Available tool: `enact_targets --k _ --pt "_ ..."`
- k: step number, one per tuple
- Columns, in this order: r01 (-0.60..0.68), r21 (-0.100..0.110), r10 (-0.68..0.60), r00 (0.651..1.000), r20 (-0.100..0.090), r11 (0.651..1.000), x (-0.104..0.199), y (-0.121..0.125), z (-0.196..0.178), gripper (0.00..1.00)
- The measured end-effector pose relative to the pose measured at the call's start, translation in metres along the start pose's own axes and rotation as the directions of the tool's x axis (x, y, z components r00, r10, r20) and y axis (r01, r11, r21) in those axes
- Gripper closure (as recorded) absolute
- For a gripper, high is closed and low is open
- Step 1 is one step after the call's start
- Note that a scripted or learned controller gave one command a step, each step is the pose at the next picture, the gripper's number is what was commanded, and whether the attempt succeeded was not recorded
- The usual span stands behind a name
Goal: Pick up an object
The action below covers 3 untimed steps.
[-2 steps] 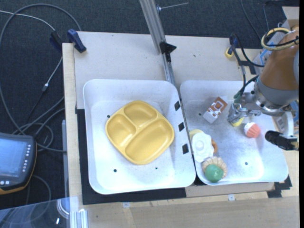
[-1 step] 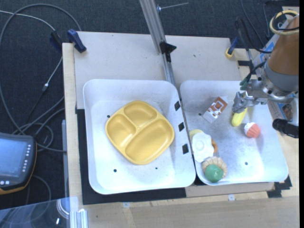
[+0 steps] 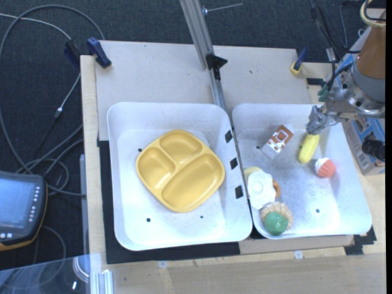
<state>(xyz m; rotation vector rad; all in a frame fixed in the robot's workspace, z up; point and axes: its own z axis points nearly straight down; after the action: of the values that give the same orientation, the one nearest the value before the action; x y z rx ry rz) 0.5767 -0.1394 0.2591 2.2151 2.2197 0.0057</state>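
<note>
Claw [image 3: 316, 125] hovering over the right bin's [image 3: 343, 222] far side, just above the top end of the corn [image 3: 309, 148]. Whether it's gripping or released I can't tell from this angle, and nothing shows between its tips.

Largest first: the table [image 3: 159, 72] carries both bins. The left bin [image 3: 122, 225] holds a yellow tray [image 3: 180, 170], rigid, broad and awkward for a pinch. The right bin is the busy one.

The corn looks like the target: probably light, hard plastic, smooth and liable to roll, so I'd pinch it across the middle of its narrow width.

Then the egg [image 3: 260, 185], flat and hard to get under; the green ball [image 3: 276, 222] by the near rim, round and slippery; the carton [image 3: 278, 139], boxy with flat sides; the orange piece [image 3: 324, 167], small, just beside the corn.

Room? Open floor around the corn, with the carton to its left and the orange piece close by.
</note>
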Motion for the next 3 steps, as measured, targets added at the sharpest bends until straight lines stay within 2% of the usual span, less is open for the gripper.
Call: enact_targets --k 1,3 --pt "0.006 0.003 -0.006 1.000 -0.003 1.000 0.059 0.007 -0.004 1.00" --pt "0.005 0.004 -0.005 1.000 -0.004 1.000 0.166 0.036 -0.011 1.00"
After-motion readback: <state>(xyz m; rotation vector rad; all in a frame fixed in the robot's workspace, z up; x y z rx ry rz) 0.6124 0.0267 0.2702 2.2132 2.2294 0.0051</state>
